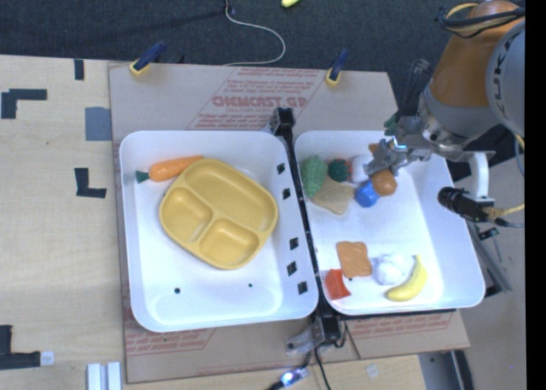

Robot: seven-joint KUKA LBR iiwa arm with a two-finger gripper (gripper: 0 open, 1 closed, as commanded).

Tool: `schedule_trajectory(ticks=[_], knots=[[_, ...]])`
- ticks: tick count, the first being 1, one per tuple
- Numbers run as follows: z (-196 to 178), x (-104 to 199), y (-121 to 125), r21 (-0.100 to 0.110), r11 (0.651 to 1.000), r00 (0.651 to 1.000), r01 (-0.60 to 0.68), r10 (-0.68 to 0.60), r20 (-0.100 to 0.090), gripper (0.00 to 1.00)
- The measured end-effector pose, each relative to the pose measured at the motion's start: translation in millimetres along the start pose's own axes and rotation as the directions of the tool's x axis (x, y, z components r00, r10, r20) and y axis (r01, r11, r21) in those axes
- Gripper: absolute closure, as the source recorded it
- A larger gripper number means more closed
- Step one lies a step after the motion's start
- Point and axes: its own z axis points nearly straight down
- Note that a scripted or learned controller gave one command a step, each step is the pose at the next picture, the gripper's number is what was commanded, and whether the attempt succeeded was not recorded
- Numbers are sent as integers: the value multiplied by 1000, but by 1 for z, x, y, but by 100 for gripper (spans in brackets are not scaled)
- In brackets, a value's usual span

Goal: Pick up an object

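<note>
My gripper (381,160) hangs over the far part of the right bin (444,235). Just below it lie a brown-orange ball (385,183) and a blue ball (366,196), side by side. A red and white piece (358,168) lies just left of the gripper. Further left are a leafy green toy (313,173), a small dark green piece (339,169) and a tan slice (334,200). Whether the gripper touches the brown-orange ball is unclear from this angle.
Near the right bin's front lie an orange toast piece (353,258), a red block (336,284), a white lump (390,269) and a banana (408,282). The left bin (145,294) holds a yellow divided tray (219,212) and a carrot (173,168).
</note>
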Motion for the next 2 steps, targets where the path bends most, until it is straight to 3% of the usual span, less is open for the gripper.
schedule_trajectory(ticks=[2], knots=[[13, 100, -55, 6, 1000, 1000, 3, -3, -1, 100]])
